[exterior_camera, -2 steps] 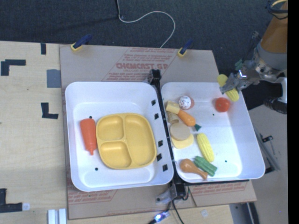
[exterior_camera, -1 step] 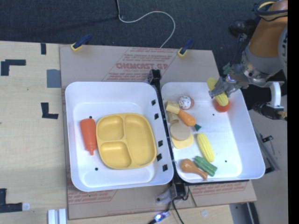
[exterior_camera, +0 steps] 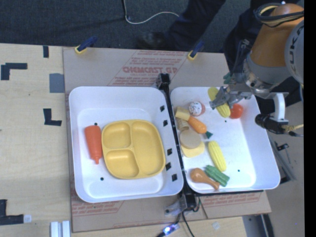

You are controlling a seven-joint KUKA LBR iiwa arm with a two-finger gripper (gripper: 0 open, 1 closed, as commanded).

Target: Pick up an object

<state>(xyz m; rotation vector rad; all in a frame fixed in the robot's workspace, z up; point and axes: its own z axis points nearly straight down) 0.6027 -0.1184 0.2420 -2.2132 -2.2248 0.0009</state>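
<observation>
Corn cob (exterior_camera: 224, 107), far edge of right bin (exterior_camera: 256, 147): light, stiff, likely slick plastic; my gripper (exterior_camera: 220, 101) sits over it, grip state unclear, best taken across its middle

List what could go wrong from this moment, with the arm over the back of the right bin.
1. The gripper sits over a tight cluster: a corn cob, a red tomato and a yellow piece near the bin's back wall. It may nudge neighbours rather than take one.
2. The round tomato could roll off if bumped.
3. Working this near the right bin rim, a finger may catch the wall.
</observation>
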